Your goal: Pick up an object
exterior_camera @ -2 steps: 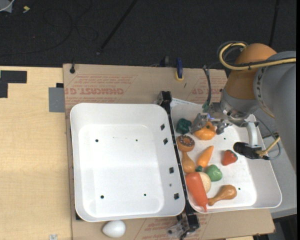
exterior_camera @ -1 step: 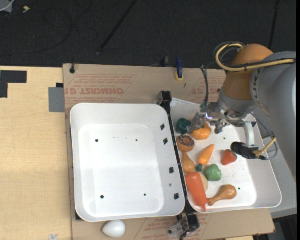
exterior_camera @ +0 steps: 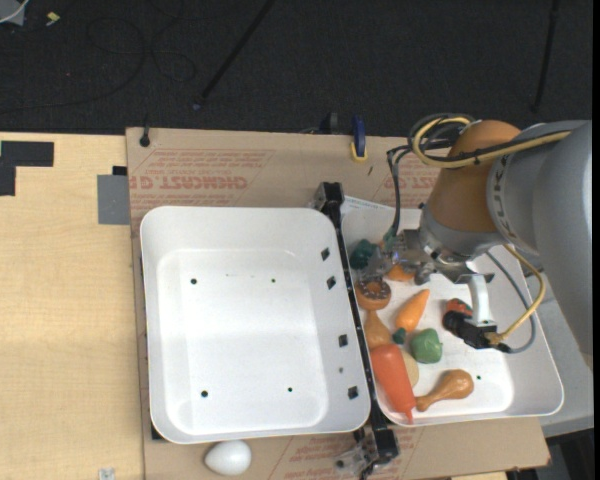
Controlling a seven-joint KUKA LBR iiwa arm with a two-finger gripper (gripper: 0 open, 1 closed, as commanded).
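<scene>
You had the gripper [exterior_camera: 398, 260] low over the right bin [exterior_camera: 535, 393], near its upper-left corner. Couldn't tell how wide it stood or whether it had hold of anything; wrist blocked it. Pile's crowded there, so I'd say come straight down on one item, not btwn two. Nearest pick looked like the small orange carrot [exterior_camera: 413, 309], just below-right of the gripper, w/ the green piece [exterior_camera: 426, 345] further down.
</scene>
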